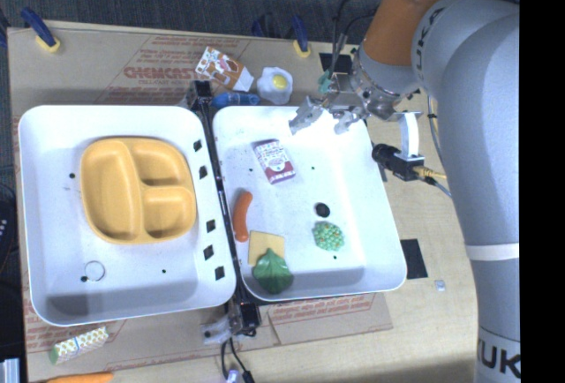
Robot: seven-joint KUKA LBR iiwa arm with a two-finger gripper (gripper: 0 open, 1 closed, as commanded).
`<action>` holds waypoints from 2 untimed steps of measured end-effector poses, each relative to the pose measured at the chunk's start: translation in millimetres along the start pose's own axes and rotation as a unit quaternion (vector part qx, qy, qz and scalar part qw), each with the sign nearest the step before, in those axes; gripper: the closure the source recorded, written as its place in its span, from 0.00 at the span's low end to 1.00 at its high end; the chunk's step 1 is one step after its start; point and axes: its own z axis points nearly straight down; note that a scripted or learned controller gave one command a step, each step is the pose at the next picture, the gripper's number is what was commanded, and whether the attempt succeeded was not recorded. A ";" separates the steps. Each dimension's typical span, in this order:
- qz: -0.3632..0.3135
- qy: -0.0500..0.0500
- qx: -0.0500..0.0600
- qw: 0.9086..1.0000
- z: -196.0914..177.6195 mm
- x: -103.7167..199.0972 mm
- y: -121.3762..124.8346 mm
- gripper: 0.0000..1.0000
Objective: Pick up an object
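Looking down from the fixed camera view, the claw (323,117) hangs over the far rim of the right bin (375,196), its two pale fingers spread apart and nothing between them, so it is released and carrying nothing. That high, open pose looks like a setup for a descent, with the pickings laid out below it. Nearest is the small red-and-white packet (273,160), lying flat just in front of the claw and well apart from its neighbours, which makes it the easiest candidate in my view. Further forward lie an orange sausage (242,214) close to the left wall, a yellow square slice (266,245) touching a green leafy toy (271,271), a bunch of green grapes (328,236), and a small dark spot (322,211) whose nature I cannot tell. The sausage hugs the wall, so fingers may clip the rim there. In the left bin (44,196) sits a yellow divided tray (138,189). On the tabletop (115,63) behind the bins rest a printed carton (217,66) and a white-and-yellow toy (275,83), out of the way.
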 end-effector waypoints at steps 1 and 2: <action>-0.049 0.000 0.001 0.999 109.7 32.6 -18.4 0.00; -0.051 0.000 0.001 0.999 98.9 32.4 -17.8 1.00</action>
